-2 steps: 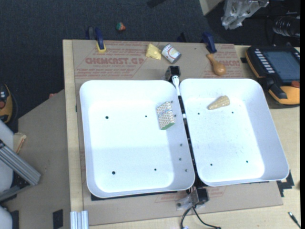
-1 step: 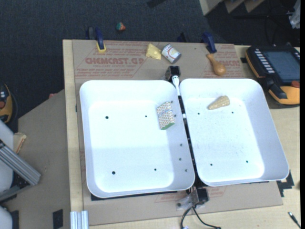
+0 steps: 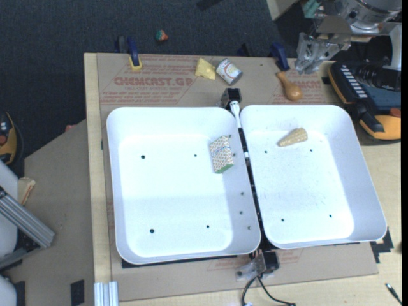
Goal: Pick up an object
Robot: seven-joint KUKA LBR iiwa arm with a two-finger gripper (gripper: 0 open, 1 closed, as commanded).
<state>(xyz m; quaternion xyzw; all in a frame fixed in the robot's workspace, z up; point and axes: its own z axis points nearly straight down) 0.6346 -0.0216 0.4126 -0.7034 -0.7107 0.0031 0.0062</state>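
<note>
A tan cone-shaped object [image 3: 292,137] lies in the right bin [image 3: 331,209], near its back edge. A small patterned green-and-white packet [image 3: 221,153] lies in the left bin [image 3: 166,222], close to its right wall. My gripper [image 3: 308,61] hangs at the upper right, above the brown board behind the right bin and well clear of both objects. Its fingers point down, stand open, and hold nothing.
On the board behind the bins lie a yellow wedge [image 3: 205,69], a small white block [image 3: 229,71] and a brown pear-shaped piece [image 3: 290,87]. Blue clamps [image 3: 134,53] [image 3: 280,55] grip the board's back edge. Dark equipment [image 3: 370,88] sits at the right.
</note>
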